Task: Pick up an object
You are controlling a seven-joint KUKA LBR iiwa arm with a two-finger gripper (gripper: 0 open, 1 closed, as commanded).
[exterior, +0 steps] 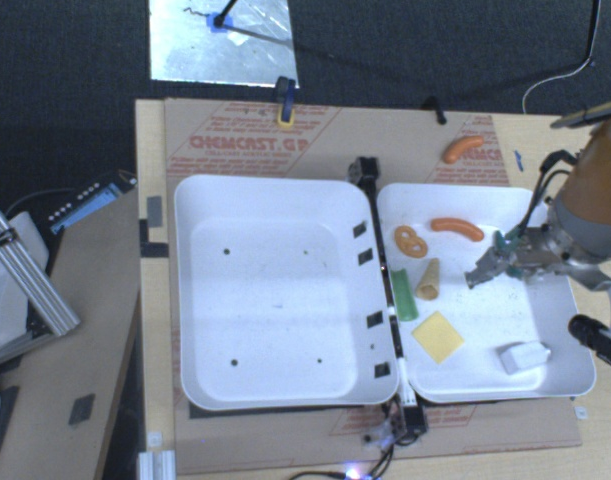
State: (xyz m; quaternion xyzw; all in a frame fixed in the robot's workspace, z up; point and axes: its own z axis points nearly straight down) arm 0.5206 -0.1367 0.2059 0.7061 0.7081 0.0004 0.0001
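- Objects for picking lie in the right bin (pixel 560 373): pretzel (pixel 410 241), sausage (pixel 457 228), cone-shaped piece (pixel 428 278), green strip (pixel 403 294), yellow slice (pixel 438 337), white block (pixel 522 356).
- Second sausage (pixel 463 149) rests outside, on the cardboard beyond the bin.
- Gripper (pixel 482 272) hangs over the bin's middle, with nothing seen between its fingers; spread or closed, cannot tell.
- Step judged: approach, no grasp made.
- Next move calls for descending squarely onto one item, likely the nearby cone-shaped piece.
- Left bin (pixel 200 368) is not involved.
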